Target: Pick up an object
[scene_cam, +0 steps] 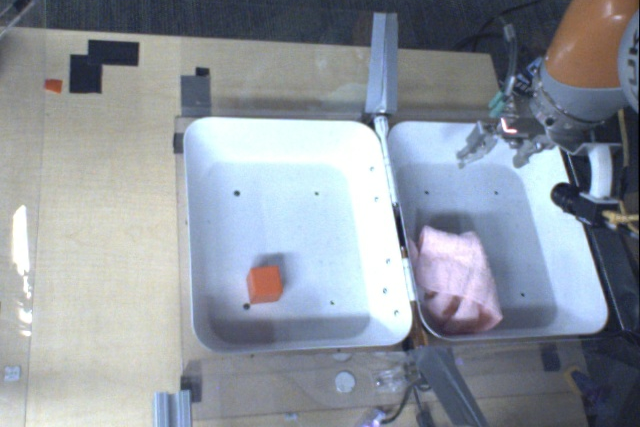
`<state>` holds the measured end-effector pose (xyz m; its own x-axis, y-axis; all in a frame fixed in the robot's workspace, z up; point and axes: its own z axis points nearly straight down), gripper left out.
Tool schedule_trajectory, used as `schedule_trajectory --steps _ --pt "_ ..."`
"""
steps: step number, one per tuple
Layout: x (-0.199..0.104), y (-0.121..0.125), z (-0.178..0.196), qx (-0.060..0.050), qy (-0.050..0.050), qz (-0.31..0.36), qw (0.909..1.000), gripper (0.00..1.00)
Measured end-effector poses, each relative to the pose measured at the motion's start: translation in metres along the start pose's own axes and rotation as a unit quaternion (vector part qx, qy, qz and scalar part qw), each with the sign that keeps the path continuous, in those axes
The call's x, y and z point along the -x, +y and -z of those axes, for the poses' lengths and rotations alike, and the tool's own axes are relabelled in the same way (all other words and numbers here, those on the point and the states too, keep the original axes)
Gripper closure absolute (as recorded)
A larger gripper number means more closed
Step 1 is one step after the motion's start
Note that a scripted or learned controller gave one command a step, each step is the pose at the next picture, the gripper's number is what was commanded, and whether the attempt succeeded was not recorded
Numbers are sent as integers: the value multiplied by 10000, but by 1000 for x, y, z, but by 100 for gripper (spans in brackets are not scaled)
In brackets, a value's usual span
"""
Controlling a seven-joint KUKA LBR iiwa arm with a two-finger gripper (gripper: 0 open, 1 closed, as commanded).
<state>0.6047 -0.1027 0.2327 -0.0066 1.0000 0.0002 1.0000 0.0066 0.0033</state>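
The gripper (498, 146) hangs over the far right corner of the right bin (560, 215), its two grey fingers (474, 146) spread apart with nothing between them. Behind it the arm's orange band (590, 25) fills the upper right of the view, with the grey wrist just below it.

In the right bin a pink cloth (456, 278) lies bunched against the near left corner, close to the divider between the bins (its lower edge looks darker, a reddish brown). It sits well apart from the gripper, toward the near side of the bin.

In the left bin (290, 165) a small orange block (265, 284) rests on the floor toward the near left corner, clear of the walls.

On the wooden bench (100, 235) to the left of the bins lie black shapes (100, 63) near the far edge, with a tiny orange square (53, 86) just beside them.
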Motion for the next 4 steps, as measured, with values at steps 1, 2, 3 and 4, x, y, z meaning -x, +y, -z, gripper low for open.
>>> schedule_trajectory --steps 1,2,3,4 --pt "21 -60 -127 -1 0 87 10000 0" --pt "-3 -11 -143 53 -7 447 9990 0" --pt "37 -66 -142 58 -28 1194 9928 0" --pt "15 -27 -143 53 -11 686 9976 0"
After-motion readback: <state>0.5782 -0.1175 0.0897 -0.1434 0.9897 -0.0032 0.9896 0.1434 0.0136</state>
